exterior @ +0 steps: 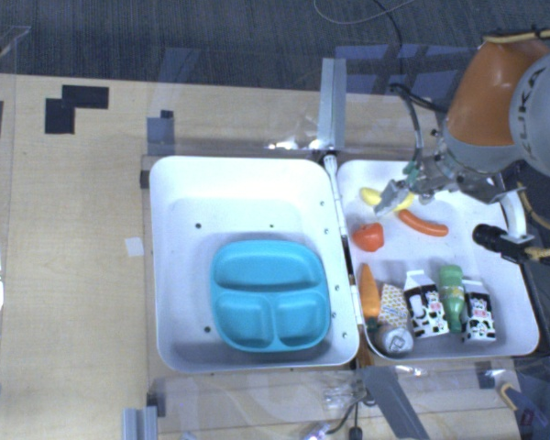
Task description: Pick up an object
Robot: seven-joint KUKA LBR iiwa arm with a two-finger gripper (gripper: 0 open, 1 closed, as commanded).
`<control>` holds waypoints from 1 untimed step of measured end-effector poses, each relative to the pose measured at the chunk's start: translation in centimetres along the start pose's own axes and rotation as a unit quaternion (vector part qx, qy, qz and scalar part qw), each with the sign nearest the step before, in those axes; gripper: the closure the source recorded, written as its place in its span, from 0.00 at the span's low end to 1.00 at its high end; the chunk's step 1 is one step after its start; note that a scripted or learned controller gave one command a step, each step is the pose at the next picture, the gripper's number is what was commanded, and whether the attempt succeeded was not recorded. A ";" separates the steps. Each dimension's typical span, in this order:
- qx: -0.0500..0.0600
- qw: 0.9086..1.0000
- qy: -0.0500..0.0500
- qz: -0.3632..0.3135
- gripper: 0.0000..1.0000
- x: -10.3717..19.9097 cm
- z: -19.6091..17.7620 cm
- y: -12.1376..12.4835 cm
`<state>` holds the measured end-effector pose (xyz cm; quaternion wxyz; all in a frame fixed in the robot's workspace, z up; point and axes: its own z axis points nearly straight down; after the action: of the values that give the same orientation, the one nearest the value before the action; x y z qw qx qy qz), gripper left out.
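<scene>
My gripper (396, 196) hangs over the upper left part of the right bin (522, 337), at the end of the grey arm with the orange band (490, 90). Its tip sits right beside a small yellow item (372, 195), touching or nearly touching it. Just below the tip lies an orange sausage-like piece (424, 225). A red tomato (369, 237) rests near the bin's left wall, with a carrot (369, 288) below it.
The front of the right bin holds a patterned pouch (394, 306), a can (397, 341), two cow-print cartons (425, 311) (478, 313) and a green bottle (451, 293). The left bin (179, 246) holds a blue divided plate (270, 293). A metal post (333, 108) stands between the bins.
</scene>
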<state>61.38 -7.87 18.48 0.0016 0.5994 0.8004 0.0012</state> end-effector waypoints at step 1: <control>0.000 1.000 0.000 -0.029 0.00 -5.3 9.1 -1.1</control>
<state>61.86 -13.31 9.37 0.0020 0.5764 0.8172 0.0012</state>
